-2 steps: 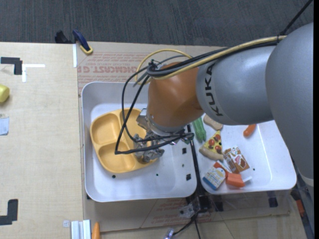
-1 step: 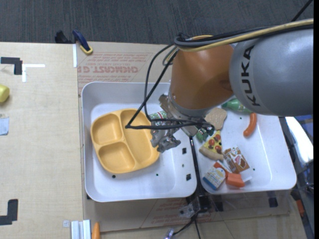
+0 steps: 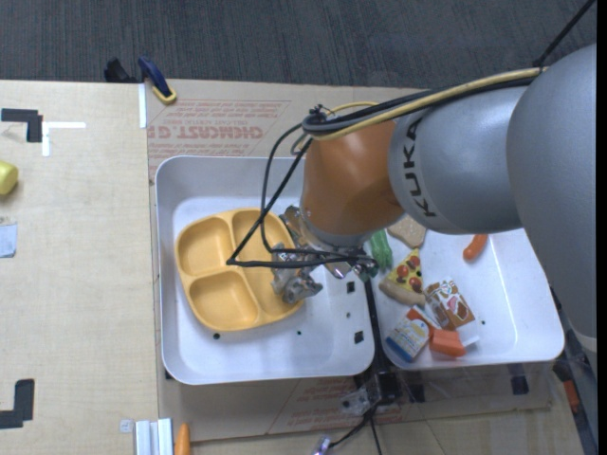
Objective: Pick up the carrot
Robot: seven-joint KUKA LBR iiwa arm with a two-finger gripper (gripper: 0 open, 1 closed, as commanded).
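Right bin (image 3: 531,344) — carrot (image 3: 475,246) lies diagonally, upper-right to lower-left.

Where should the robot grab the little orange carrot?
Probably around its middle, coming straight down. The carrot is a short slim stick lying flat and slanted on the right bin's floor, with bare space beside it, so fingers could close across its narrow width.

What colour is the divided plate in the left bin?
Yellow. The divided plate shows plainly in the camera view, lying in the left bin.
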